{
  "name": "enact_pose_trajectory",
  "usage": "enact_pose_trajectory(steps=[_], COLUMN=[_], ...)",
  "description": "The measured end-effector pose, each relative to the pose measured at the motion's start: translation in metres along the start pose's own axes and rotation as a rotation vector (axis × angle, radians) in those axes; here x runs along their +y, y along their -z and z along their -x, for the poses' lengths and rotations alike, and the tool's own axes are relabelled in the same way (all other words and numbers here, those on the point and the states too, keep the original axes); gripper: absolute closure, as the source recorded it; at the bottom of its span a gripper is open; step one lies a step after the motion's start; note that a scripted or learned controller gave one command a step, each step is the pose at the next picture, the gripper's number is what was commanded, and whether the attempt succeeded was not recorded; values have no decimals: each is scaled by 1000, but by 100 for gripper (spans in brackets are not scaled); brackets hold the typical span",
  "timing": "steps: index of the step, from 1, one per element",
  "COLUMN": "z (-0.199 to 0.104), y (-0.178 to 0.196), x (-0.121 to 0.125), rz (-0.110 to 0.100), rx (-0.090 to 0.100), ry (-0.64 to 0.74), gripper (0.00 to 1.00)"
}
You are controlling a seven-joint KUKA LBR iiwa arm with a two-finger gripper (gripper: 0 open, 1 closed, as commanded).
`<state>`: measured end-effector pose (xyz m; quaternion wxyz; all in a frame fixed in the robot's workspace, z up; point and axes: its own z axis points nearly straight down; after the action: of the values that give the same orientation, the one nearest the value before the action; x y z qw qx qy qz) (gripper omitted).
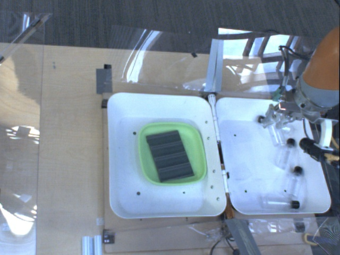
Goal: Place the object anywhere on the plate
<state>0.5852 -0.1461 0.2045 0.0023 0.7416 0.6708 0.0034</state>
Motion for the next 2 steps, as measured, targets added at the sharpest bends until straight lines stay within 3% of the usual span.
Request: enact_pose_trajectory(steps=[1, 2], z=[0, 56], y=[0, 135], x=[0, -22], rz=[0, 4], rx=[0, -5], ry=[0, 83], gripper=[0, 0])
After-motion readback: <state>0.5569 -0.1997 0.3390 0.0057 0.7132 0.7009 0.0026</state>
